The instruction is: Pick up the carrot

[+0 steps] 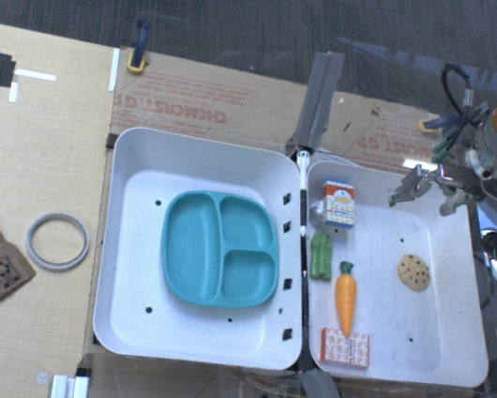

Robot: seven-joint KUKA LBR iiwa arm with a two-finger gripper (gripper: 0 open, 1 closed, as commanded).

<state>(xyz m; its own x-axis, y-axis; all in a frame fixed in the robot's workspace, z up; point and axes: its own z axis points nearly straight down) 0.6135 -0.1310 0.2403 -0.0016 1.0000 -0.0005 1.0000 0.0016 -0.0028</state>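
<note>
While the gripper [419, 187] hangs at the upper right of the frame over the right bin [447, 367], its fingers look spread and grip nothing. Well apart from it, the carrot [344, 297] lies at lower centre-right of the frame, green top upward, between a green pickle-like toy [320, 255] and a red-and-white carton [344, 349]. A cookie [414, 271] sits to its right.

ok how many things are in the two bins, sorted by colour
Orange: 1, the carrot
Green: 1, the green packet
Teal: 1, the divided plate
Tan: 1, the cookie
Red and white: 2, the small carton and the flat box
Total: 6
</note>
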